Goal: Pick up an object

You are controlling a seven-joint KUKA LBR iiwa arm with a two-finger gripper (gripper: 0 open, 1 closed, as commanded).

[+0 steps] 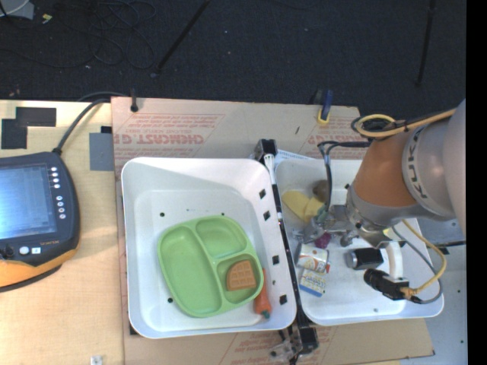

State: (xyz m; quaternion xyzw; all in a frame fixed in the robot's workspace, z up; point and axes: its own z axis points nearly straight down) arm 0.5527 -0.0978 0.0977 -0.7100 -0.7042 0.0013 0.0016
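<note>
Both bins (190, 175) are white. The left one holds a light green divided plate (199, 261) bearing a tan waffle-patterned piece (242, 275), with an orange carrot-like item (262, 304) beside it. The right bin (358, 310) shows a pale yellow object (300, 203), a magenta bit (323, 241) and a white carton (313, 271) printed red and blue. The arm (415, 175) is grey with an orange band.

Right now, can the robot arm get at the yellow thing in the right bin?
Probably yes. The yellow thing lies uncovered near the right bin's left wall, just left of the gripper, with nothing on top of it.
</note>
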